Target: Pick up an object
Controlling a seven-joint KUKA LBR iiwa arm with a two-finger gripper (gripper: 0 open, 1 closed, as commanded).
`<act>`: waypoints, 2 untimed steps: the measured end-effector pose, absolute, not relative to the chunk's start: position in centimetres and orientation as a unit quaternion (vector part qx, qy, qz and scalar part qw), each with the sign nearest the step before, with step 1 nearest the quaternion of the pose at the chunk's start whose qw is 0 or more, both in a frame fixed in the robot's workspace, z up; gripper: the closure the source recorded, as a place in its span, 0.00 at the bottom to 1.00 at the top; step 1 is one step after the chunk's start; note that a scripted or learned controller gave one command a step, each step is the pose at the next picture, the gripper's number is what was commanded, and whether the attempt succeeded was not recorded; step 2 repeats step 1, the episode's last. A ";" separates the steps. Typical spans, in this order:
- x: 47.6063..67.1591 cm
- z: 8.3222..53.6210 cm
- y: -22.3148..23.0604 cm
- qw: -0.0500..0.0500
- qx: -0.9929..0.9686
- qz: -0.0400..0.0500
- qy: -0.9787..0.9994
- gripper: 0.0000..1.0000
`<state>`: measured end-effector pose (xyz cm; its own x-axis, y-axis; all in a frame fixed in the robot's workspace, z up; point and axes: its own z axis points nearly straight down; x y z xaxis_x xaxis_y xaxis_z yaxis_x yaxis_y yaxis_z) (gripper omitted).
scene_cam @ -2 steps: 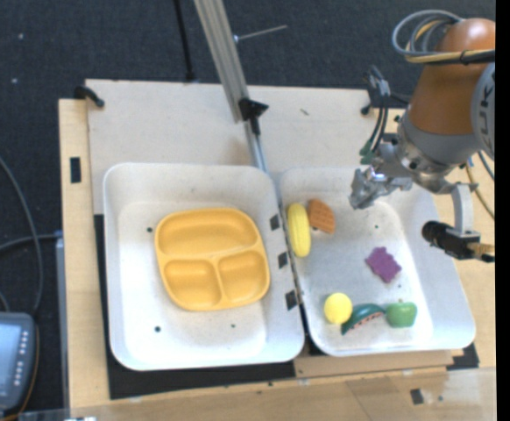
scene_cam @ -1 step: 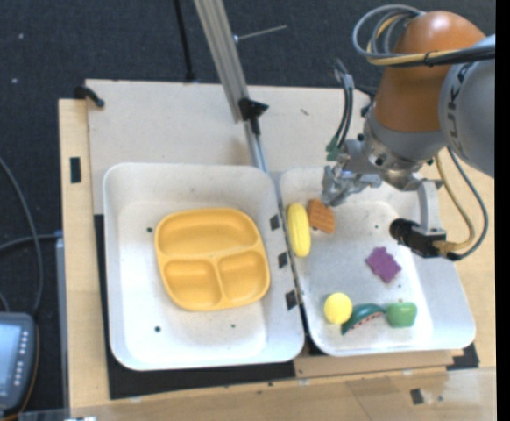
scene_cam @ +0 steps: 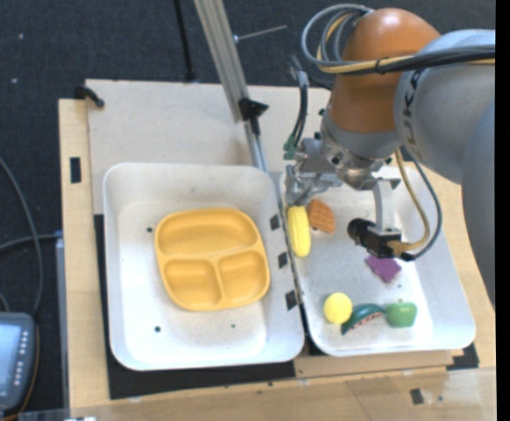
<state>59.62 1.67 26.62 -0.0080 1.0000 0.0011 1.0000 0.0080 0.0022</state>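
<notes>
At the near edge of the right-hand shallow white bin (scene_cam: 448, 318) lie a round yellow plastic lemon (scene_cam: 337, 307), a dark green curved toy vegetable (scene_cam: 364, 317) and a small green plastic apple (scene_cam: 401, 314), close together in a row. Just beyond them, towards the bin's middle, lies a small purple plastic piece (scene_cam: 384, 267). The left-hand shallow white bin (scene_cam: 128, 323) carries a yellow three-compartment plastic tray (scene_cam: 211, 258) at its centre. At the far left corner of the right bin, the two-finger gripper (scene_cam: 301, 202) is low over a long yellow toy corn cob (scene_cam: 299, 231), which lies along the bin's left wall, with an orange ridged toy piece (scene_cam: 321, 217) touching it. The view does not show whether anything is gripped.
</notes>
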 end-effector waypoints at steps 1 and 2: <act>59.7 25.1 6.8 -0.001 0.705 -0.001 0.709 1.00; 59.7 25.1 6.8 -0.001 0.705 -0.001 0.709 1.00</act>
